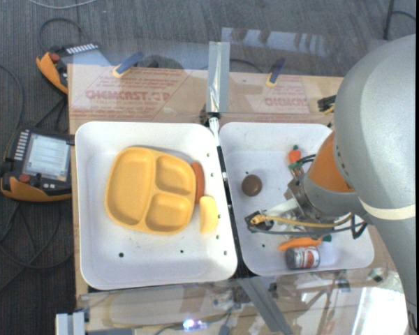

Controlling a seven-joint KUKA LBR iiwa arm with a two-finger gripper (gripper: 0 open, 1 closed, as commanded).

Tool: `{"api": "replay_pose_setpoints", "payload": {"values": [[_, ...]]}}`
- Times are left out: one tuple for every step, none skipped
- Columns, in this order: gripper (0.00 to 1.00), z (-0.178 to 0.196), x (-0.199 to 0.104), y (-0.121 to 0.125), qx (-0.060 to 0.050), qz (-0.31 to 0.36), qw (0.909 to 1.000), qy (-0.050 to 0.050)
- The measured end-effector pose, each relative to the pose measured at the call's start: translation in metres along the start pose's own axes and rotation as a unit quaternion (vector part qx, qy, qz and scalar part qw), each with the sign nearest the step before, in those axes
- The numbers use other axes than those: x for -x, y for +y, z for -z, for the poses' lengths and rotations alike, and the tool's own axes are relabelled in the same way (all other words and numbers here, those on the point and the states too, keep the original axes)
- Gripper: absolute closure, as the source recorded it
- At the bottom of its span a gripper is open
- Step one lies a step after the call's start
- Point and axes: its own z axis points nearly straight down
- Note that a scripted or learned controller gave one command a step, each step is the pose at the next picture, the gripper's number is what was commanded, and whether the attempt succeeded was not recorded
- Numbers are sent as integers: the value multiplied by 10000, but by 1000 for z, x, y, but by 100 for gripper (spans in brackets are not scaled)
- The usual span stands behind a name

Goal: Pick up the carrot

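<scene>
**Q:** What is lying nearest the can [304, 258]?

**A:** The carrot [300, 243] is lying just beyond the can, on its far side. It is stretching crosswise, with its green end pointing toward the view's right. The two are sitting so close that contact cannot be told. Both are resting in the right bin [265, 145].

**Q:** Where is the gripper hanging in relation to the can?

**A:** The gripper [295, 199] is hanging beyond the can, farther from it than the carrot is, and apart from the carrot. Whether the gripper is parted or closed cannot be told, because the wrist is hiding its tip. The grey arm [377, 117] is reaching in from the can's right.

**Q:** What else is lying beyond the can?

**A:** A brown round piece [251, 185] is sitting beyond the can, toward the view's left. A small orange-and-green piece [294, 156] is lying farther beyond still.

**Q:** And to the can's left?

**A:** Well apart from the can, the left bin [98, 257] is holding a yellow divided plate [150, 187]. A red sausage [197, 180] and a pale yellow piece [207, 213] are lying along the plate's can-facing edge.
</scene>
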Motion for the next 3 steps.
{"api": "replay_pose_setpoints", "payload": {"values": [[100,-9,-10,3,-21,-379,9993,-38],[100,83,2,-15,-42,1624,9867,-77],[100,41,12,16,-36,-192,9998,-92]]}}
